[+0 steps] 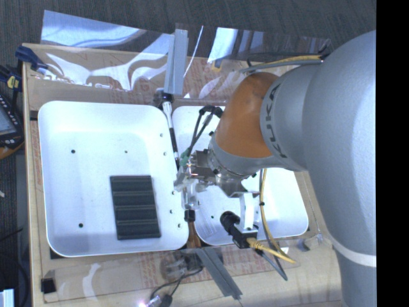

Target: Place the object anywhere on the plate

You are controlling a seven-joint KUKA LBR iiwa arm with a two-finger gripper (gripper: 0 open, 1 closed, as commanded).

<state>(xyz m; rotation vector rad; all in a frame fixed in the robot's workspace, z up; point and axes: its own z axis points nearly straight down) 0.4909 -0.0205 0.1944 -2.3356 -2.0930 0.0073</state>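
The plate (135, 207), a dark ribbed rectangle, is lying flat in the left bin (70, 133), toward its near right corner. The gripper (189, 204) is hanging over the divide between the left bin and the right bin (291, 216), just beside the plate's right edge. No object is showing at its tip.

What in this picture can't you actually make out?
- Most of the right bin: covered by the arm in the camera view.
- Gripper fingers: too small and dark to judge.
- The object to place: cannot be identified.
- Dark ridged slab in the left bin: whether it is the plate is unclear.
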